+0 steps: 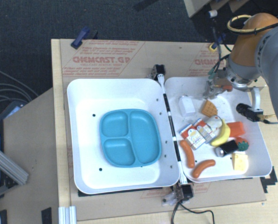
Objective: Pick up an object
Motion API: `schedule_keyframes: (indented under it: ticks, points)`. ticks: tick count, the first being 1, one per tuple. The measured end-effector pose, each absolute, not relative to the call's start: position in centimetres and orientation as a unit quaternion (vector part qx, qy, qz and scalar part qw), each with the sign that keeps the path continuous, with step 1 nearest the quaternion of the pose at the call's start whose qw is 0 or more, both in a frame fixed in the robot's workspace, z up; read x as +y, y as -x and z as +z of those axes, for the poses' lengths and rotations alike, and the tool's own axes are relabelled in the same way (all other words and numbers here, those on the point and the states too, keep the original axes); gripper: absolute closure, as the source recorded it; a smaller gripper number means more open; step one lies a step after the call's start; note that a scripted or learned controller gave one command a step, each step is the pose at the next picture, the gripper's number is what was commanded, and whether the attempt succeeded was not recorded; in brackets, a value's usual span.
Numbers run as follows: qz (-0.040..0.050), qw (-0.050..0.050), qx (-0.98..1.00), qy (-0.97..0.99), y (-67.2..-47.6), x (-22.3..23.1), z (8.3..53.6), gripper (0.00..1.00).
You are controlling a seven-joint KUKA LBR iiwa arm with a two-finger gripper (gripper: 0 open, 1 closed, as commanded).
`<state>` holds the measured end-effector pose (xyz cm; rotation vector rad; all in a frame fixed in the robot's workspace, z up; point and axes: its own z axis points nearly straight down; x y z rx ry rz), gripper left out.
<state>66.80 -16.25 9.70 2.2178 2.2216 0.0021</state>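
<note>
1. Looking down at the gripper (214, 88), I find it low over the far end of the right bin (266, 157), under the grey wrist with its orange band (249, 36). I cannot tell from this angle whether it is apart or together, and I see nothing held in it.
2. Nearest objects: a tan wedge-shaped piece (209, 108) lies just beside the gripper, toward me; a clear wrapped item (187, 105) lies to its left.
3. Mid-bin cluster: a red-and-white packet (199, 133) touches a yellow banana (221, 136); an orange block (237, 129) sits right of the banana, with a black piece (229, 148) below it.
4. Near end: two sausages (187, 153) (203, 168) and a pale yellow cheese block (240, 162).
5. Left bin (83, 97): holds a blue divided tray (129, 137), lying flat, well apart from the gripper.
</note>
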Motion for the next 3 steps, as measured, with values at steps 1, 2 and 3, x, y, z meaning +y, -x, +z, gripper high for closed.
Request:
schedule_keyframes:
  ticks: [1,2,3]
  points:
    - [0.0004,0.001,0.708,-0.706,-66.8,-16.2,9.7,0.0]
    - [-0.0005,-0.001,0.707,-0.707,-62.0,-14.9,8.4,0.0]
    - [0.0001,0.0,0.707,-0.707,-62.1,-14.9,9.5,1.0]
